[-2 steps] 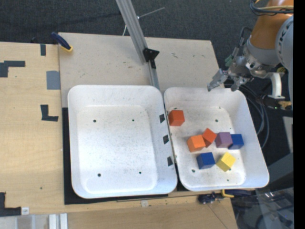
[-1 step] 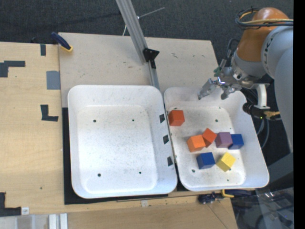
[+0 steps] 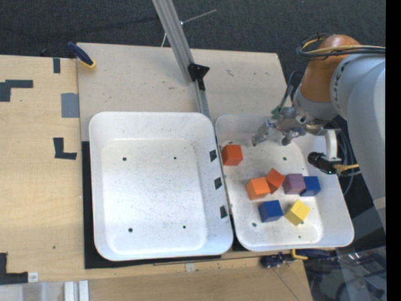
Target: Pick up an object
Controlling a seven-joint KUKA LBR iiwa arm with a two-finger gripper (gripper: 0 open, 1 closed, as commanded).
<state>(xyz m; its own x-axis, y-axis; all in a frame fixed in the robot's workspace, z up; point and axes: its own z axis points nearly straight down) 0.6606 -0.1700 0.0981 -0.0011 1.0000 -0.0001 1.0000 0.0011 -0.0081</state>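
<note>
The claw is hanging over the upper part of the right bin, its two fingers spread apart with nothing between them. The grey arm with its orange band is reaching in from the right, just behind the claw.

Nearest the claw, down and to its left, an orange cube is sitting alone on the bin floor, close to the bin's left wall. Farther below the claw a cluster of blocks is lying together: an orange block is touching a second, redder orange block, and just right of these a purple block is pressing against a dark blue block. Below that row, farther from the claw, a blue cube and a yellow block are sitting near each other, slightly apart. None of the blocks is touching the claw.

Well to the claw's left, the left bin is resting beside the right one, their rims meeting. Up and left of the claw a slanted metal rail is crossing the table, carrying a black clamp. Farthest off, near the table's upper left corner, a small blue and yellow object is lying.
</note>
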